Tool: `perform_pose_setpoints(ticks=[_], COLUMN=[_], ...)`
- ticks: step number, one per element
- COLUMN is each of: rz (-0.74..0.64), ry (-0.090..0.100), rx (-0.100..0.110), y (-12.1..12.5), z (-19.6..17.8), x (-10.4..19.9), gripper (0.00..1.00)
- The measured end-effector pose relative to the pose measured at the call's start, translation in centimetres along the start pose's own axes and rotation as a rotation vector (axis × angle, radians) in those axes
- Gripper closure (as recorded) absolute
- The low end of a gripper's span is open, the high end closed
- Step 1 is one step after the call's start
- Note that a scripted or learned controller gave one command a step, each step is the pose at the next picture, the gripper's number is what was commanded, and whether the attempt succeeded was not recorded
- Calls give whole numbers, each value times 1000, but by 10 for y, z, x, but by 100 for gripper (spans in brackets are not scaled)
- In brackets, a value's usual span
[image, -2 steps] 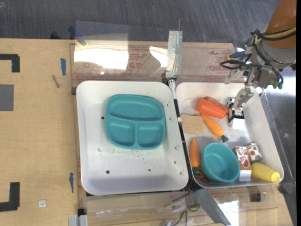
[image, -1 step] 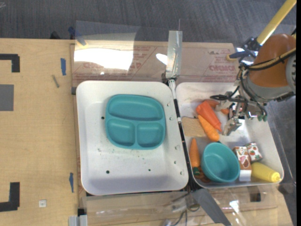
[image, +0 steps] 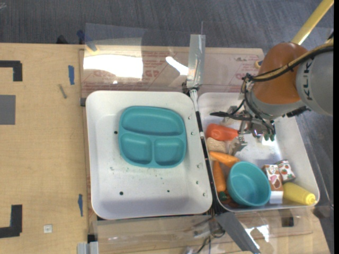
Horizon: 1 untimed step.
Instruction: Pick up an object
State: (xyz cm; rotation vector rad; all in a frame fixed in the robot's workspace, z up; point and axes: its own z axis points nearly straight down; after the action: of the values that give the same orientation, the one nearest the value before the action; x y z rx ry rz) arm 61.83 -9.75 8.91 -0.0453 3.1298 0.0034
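My gripper (image: 248, 135) hangs over the upper middle of the right bin (image: 302, 142), just right of an orange-red toy (image: 221, 132) and above a carrot (image: 225, 158). Wires and the wrist hide its tips. Lower in the same bin lie a teal bowl (image: 248, 183), a second carrot (image: 219, 178) along the left wall, a patterned small box (image: 279, 174) and a yellow bottle-like toy (image: 299, 193). A pale beige piece (image: 214, 144) sits beside the orange-red toy.
The left bin (image: 100, 157) holds a teal three-compartment plate (image: 152, 135). A clear plastic divider (image: 195, 62) stands behind the seam between the bins. Wooden bench surface (image: 37, 142) extends to the left.
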Motion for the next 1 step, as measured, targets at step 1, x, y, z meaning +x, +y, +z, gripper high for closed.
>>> perform_pose_setpoints(ticks=[1], rz=[-43], ry=[-1], rx=[3], y=[-21], z=[-2], x=[55], gripper=[0])
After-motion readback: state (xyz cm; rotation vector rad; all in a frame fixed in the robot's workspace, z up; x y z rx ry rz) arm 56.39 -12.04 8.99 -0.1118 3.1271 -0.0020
